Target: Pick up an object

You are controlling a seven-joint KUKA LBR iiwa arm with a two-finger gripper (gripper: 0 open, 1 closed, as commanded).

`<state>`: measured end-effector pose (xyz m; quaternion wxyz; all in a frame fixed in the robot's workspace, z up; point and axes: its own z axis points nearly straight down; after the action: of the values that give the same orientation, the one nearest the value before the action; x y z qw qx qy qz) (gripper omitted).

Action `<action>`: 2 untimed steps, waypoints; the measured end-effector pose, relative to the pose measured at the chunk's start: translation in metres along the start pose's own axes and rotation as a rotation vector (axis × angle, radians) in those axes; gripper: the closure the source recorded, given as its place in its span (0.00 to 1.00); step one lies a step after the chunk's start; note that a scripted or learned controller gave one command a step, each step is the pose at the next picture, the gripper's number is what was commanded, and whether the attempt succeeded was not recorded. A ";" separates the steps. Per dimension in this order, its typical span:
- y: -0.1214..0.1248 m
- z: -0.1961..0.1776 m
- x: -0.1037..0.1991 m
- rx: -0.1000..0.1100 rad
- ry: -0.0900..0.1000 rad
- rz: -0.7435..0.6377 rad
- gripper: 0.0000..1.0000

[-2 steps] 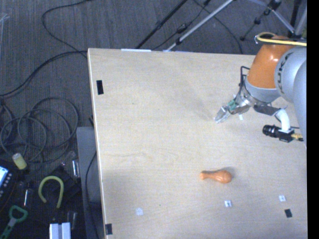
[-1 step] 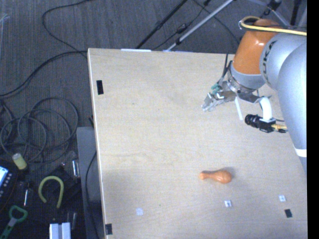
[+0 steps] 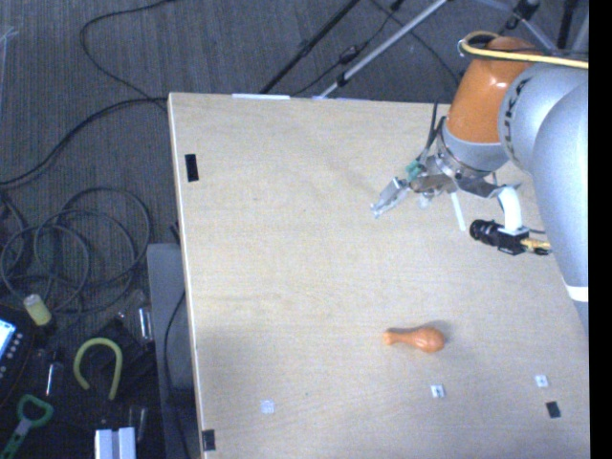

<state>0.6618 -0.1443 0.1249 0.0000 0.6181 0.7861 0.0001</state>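
Observation:
An orange, pear-shaped toy (image 3: pixel 417 338) lies on its side on the tan board (image 3: pixel 287 256), in the lower right part, with its narrow end pointing left. My gripper (image 3: pixel 387 200) hangs over the board's upper right area, well above and slightly left of the toy, and points down-left. It is not touching the toy. The grey arm with its orange band (image 3: pixel 483 98) comes in from the right edge.
Small tags lie on the board: a black one (image 3: pixel 191 167) at upper left and small squares (image 3: pixel 437 390) near the lower right. Cables and tools (image 3: pixel 86 352) cover the floor to the left. Tripod legs (image 3: pixel 402 27) cross the floor beyond the board's far edge.

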 end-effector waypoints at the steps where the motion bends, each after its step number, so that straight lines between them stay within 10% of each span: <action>1: 0.004 0.041 -0.011 0.003 -0.002 -0.064 0.00; 2: 0.004 0.032 -0.010 0.002 -0.005 -0.065 1.00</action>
<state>0.6684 -0.1534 0.0931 0.0012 0.5921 0.8059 -0.0022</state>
